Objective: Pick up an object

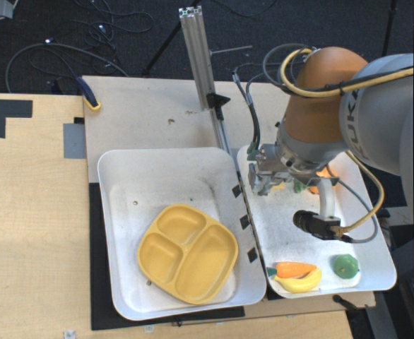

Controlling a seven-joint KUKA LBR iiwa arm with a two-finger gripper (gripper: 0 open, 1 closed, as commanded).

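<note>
This is a robotics lab: a grey industrial arm (376, 111) with an orange band works over two white bins (115, 189) on a plywood table (30, 210), with an aluminium mounting post (196, 58) and loose cables (66, 27) on dark carpet behind.

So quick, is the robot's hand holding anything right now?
Hand: low over the upper part of the right bin; whether it is open, closed or holding something cannot be told from here.
</note>
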